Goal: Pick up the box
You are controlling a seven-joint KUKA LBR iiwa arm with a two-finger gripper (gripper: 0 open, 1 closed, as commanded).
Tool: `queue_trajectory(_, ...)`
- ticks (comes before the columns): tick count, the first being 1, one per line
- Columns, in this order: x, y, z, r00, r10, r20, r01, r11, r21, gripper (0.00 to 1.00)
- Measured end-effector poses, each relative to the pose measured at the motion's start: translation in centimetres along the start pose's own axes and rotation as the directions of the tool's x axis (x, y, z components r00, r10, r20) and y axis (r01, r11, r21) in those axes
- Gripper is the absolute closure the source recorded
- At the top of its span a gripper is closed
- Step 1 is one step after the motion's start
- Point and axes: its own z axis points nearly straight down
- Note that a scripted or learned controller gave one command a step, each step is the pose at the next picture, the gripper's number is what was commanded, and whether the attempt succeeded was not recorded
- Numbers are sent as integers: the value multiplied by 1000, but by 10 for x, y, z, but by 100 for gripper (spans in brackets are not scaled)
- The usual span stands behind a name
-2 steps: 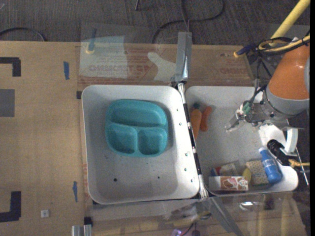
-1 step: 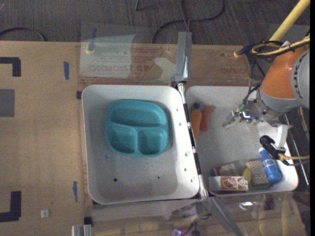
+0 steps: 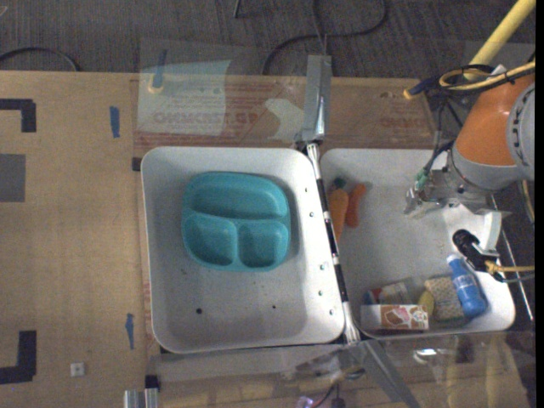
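Observation:
The box is a flat white carton with a reddish picture, lying along the front wall of the right bin. My gripper hangs over the far right part of that bin, well behind the box and apart from it. Nothing shows between its tips. The grey wrist and the orange band rise to the right of it.
Beside the box lie a yellow-green sponge, a blue bottle and a small tan item. Two orange carrots rest at the right bin's far left. A teal divided plate sits in the left bin.

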Motion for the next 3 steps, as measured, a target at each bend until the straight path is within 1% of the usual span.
queue_trajectory(1, -25, -34, -83, 1000, -18, -6, 18, 1000, 11, 100)
queue_trajectory(2, 16, -25, -141, 941, 339, -1, -338, 941, 15, 100)
queue_trajectory(3, 45, -87, -143, 543, 840, 11, -840, 542, 19, 100)
